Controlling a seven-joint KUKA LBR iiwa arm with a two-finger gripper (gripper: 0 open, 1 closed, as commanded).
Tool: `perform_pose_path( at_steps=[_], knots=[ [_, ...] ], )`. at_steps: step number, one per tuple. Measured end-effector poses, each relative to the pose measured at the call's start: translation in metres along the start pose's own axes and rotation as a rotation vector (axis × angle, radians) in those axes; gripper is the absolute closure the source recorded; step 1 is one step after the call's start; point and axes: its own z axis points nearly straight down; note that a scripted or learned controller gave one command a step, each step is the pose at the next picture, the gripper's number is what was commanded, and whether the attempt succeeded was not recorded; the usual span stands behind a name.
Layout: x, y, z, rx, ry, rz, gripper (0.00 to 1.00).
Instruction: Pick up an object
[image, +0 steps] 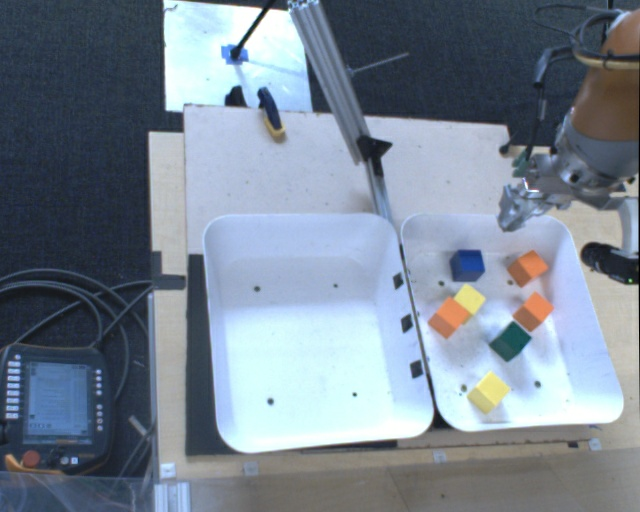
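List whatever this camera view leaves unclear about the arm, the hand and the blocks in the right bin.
- Hand: small and blurred at the right bin's top rim; finger gap unreadable.
- Arm: cut off by the frame's top and right edges.
- Orange block and yellow block: too small to tell whether they touch.
- Handheld screen: text too small.

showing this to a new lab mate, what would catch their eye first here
Probably the bright blocks scattered in the right bin: three orange blocks, two yellow blocks, a blue block and a green block. Next, the grey-and-orange arm at the upper right, its gripper above that bin's far rim. The left bin is plain white beside it.
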Motion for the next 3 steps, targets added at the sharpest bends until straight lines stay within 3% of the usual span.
perform_pose_path(
  at_steps=[1, 3],
  knots=[
    [0.054, 0.007, 0.015, 0.007, 0.003, -0.005, 1.00],
    [0.170, 0.010, 0.010, 0.005, 0.004, -0.007, 1.00]
  ],
)
